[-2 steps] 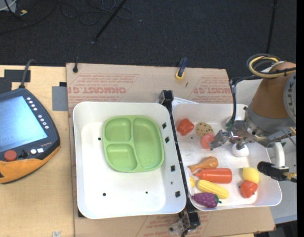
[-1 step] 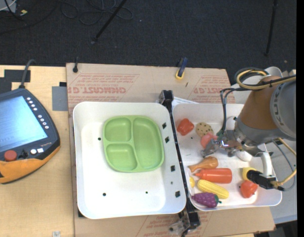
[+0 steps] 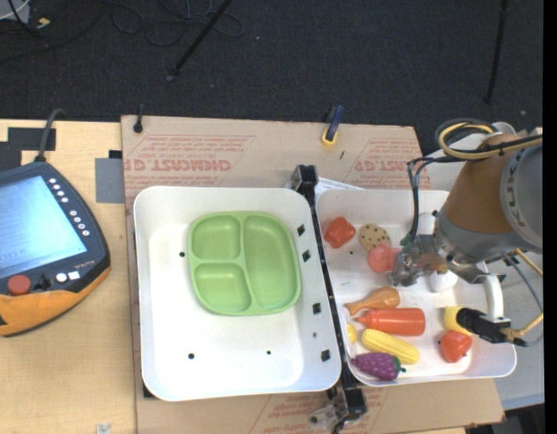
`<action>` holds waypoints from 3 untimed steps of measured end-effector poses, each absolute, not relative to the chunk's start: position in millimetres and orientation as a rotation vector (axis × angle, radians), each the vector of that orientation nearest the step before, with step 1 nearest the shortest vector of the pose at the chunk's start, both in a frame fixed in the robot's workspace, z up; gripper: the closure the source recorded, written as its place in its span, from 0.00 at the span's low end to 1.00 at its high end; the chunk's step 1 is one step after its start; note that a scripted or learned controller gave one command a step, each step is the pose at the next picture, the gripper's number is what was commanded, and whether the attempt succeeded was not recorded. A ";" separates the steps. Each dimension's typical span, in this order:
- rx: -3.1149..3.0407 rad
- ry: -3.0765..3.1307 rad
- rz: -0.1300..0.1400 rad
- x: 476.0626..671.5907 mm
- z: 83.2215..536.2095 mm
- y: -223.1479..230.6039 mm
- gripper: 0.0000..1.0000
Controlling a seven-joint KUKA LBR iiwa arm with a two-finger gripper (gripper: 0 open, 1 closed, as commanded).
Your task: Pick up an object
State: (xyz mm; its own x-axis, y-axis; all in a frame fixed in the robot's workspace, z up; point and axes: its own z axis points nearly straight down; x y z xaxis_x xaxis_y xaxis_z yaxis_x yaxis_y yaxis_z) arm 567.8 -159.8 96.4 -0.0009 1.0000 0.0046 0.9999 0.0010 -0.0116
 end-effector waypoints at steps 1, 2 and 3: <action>-2.226 -2.213 0.002 559.2 152.0 -161.4 1.00; -2.225 -2.218 0.001 559.2 211.6 -169.4 1.00; -2.222 -2.217 0.003 559.3 226.1 -171.9 1.00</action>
